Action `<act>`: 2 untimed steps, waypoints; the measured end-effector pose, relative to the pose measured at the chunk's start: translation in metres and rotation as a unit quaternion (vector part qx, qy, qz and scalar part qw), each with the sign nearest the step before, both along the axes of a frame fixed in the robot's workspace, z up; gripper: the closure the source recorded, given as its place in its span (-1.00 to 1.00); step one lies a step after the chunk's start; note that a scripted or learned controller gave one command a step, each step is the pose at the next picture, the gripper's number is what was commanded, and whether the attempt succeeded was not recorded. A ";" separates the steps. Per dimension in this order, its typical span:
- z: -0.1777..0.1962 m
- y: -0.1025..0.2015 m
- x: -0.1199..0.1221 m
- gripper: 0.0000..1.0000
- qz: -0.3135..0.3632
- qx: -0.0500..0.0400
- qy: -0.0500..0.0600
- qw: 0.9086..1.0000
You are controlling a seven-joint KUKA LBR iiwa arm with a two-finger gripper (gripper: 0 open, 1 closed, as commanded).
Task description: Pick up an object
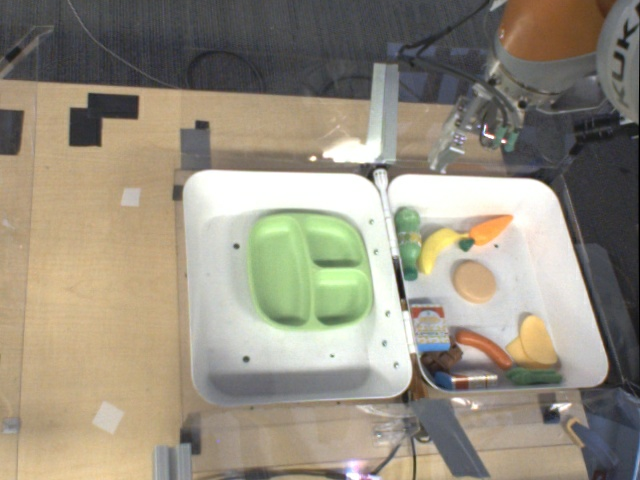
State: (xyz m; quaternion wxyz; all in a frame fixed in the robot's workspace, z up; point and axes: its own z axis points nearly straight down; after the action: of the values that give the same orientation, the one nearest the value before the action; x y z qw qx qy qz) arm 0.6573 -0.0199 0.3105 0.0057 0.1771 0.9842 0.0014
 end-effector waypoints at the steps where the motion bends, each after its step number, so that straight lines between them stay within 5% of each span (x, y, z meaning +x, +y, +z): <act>1: -0.029 0.020 -0.052 1.00 0.049 0.000 0.002 0.999; 2: -0.013 0.006 0.007 1.00 0.105 -0.001 0.000 0.994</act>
State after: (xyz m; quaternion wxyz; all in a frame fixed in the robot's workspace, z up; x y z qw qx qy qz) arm 0.6644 -0.0138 0.2978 0.0059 0.0730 0.9973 0.0006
